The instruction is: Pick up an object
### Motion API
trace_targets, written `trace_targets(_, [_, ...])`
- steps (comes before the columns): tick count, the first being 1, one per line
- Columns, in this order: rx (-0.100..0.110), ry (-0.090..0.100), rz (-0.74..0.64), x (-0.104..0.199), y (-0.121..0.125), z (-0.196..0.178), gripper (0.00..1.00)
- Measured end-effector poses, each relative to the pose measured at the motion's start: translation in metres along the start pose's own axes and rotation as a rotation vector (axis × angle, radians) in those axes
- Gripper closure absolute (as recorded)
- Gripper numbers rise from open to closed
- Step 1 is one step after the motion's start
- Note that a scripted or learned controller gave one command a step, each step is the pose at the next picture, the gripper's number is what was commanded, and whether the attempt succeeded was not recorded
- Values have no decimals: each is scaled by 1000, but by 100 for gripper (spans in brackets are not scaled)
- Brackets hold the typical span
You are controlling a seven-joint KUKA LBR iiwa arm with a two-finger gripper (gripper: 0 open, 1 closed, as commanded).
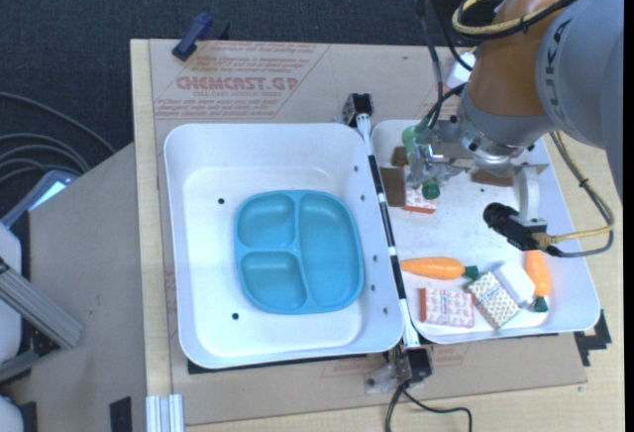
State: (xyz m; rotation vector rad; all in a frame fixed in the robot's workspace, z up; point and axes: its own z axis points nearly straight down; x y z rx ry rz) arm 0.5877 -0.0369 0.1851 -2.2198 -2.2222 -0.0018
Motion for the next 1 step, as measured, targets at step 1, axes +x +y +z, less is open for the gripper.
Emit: trace_targets(1, [4,0,0,35,-41,1,100])
